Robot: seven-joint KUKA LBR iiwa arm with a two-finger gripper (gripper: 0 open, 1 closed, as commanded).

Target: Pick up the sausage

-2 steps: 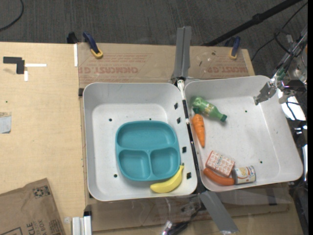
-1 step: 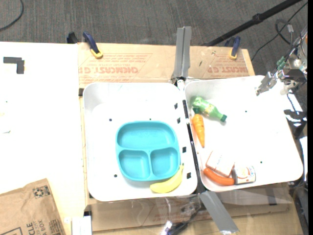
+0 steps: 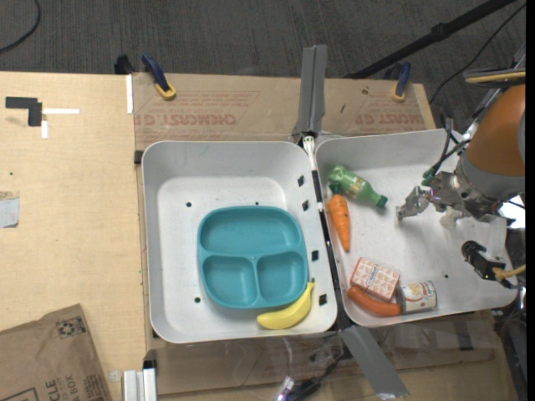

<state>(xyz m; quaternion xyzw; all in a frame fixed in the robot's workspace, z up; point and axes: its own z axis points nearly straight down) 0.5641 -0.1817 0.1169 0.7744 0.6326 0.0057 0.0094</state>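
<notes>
The hand [image 3: 415,203], fingers apart and empty, is seen well away from the ungrasped reddish-orange plastic sausage [image 3: 374,304].

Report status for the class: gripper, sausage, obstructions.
Gripper high in right bin, nothing held. Orange-red sausage at front wall, untouched. Patterned small box against it, tin can beside.

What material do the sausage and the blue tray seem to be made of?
The sausage looks like smooth moulded plastic, probably a toy: even orange-red colour with a soft sheen. The blue tray also looks like plastic with a matte finish: uniform teal, rounded moulded compartments, no glare.
</notes>
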